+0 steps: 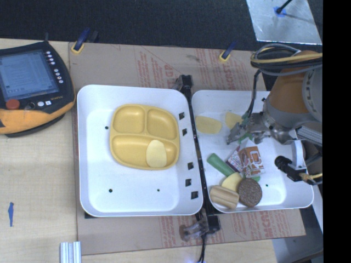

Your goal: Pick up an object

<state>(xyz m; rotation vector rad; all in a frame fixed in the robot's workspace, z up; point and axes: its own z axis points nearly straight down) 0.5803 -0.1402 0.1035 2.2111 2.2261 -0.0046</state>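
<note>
Your grey, orange-banded arm [290, 100] reaches in from three o'clock, its two-finger gripper [239, 134] low over the right shallow white bin [285, 201]; you cannot tell the jaws' state.

Pale wooden bench [33, 201] (cardboard sheet [137, 64] on top) against dark carpet [137, 10].
</note>
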